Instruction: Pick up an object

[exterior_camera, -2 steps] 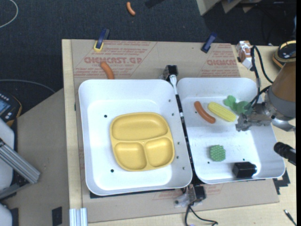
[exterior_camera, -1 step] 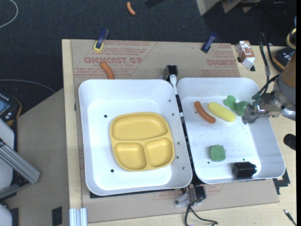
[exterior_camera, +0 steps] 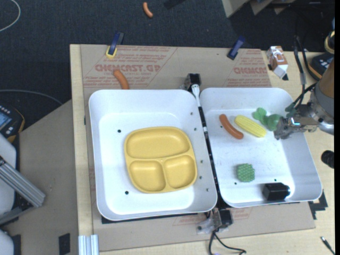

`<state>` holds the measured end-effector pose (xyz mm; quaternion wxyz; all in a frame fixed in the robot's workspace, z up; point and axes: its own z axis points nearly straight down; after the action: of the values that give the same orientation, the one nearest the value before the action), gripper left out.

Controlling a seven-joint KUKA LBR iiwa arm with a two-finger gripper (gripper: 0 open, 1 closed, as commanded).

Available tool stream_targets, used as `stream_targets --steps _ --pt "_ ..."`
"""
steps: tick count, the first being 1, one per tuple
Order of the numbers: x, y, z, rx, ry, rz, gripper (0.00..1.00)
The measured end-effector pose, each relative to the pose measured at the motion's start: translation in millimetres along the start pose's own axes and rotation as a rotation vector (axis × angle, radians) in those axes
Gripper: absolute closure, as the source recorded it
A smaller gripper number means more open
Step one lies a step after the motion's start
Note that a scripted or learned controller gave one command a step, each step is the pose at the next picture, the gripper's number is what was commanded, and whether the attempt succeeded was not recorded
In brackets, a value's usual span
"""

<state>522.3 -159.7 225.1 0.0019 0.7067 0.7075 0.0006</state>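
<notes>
Grey two-finger gripper (exterior_camera: 282,127) at right edge partly covers the green leafy toy (exterior_camera: 264,117); can't tell its grip, too blurry.

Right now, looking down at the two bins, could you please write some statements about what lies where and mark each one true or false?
1. The yellow divided plate lies in the left bin. True.
2. The corn cob lies in the left bin. False: it lies in the right bin, beside the sausage.
3. The pincer is over the right bin, near the green leafy toy. True.
4. The black block sits inside the plate. False: it sits near the front edge of the right bin.
5. A second sausage lies on the cardboard outside the bins. True.
</notes>
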Motion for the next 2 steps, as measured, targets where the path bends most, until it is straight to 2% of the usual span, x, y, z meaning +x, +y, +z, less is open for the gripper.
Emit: stream_targets --steps 1,2 --pt "37.2 44.2 -1.9 -0.002 0.001 -0.005 1.0" --pt "78.0 74.0 9.3 -0.001 0.0 -0.002 1.0"
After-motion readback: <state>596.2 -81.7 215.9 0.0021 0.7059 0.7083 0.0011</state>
